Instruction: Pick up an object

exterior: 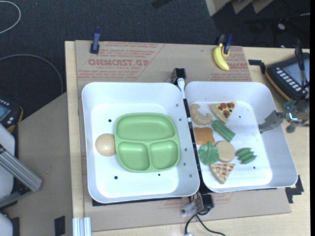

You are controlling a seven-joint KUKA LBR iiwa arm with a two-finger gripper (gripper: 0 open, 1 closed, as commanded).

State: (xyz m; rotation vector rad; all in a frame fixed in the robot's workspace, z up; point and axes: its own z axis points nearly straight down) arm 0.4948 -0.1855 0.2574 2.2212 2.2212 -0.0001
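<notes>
The gripper [269,123] hangs at the 3 o'clock rim of the right bin [261,95], above bare white floor. It is small and partly cut off at the frame edge, so I cannot tell whether it is spread or pressed together, and nothing can be seen held in it.

No object is singled out. The nearest candidates are the green pod [245,155], at about 7 o'clock from the gripper, and the green bean [223,130] at 9 o'clock from it. Both are well apart from the tool.

The bean touches an orange toast square [203,134]. A pizza slice [223,109] lies at 12 o'clock from the bean, with a croissant [199,114] beside it. Below are a round cookie [226,150] touching a green leaf [208,153], and a waffle wedge [221,171] at the bin's 6 o'clock.

The left bin [93,102] holds a green divided tray [146,141] at its centre and a beige bun [105,144] touching the tray's 9 o'clock side.

The risks, as I judge them:
- These pieces look flat and lie close together, so a descent into the cluster could catch two at once or only nudge one.
- A descent where the tool hangs now would meet only bare floor.
- The pod stands alone and seems the safer target, though its low profile may let it slip
</notes>
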